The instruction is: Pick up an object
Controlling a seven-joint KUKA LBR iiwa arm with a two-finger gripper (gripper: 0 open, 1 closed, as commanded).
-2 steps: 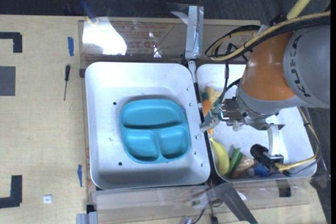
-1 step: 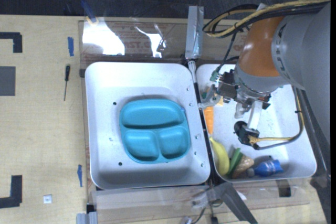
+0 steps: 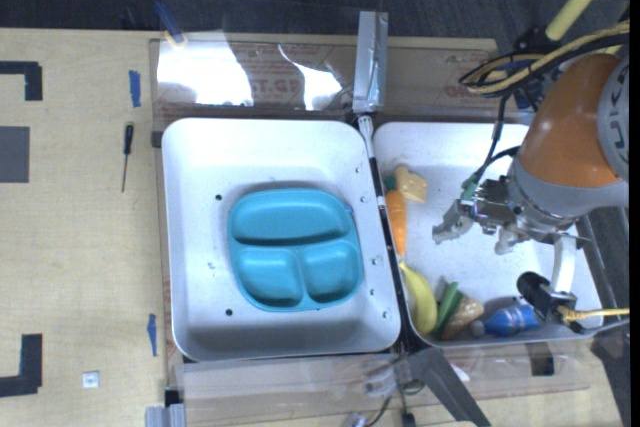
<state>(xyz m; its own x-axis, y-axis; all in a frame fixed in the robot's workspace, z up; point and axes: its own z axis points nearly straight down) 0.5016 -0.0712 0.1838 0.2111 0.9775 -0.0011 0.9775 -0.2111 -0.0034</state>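
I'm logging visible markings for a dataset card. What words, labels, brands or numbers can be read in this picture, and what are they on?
"UK": partial dark letters on the grey arm shell at the right edge, the rest cut off.
Cardboard panel behind the bins: faint reddish print, too blurred and glare-washed to read.
Blue bottle in the right bin: no legible label.
Nothing else readable.

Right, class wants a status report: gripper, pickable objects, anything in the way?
Two-finger gripper open, over right white bin, nothing between fingers. Yellow banana, orange carrot, blue bottle along bin edges. Nothing blocking.
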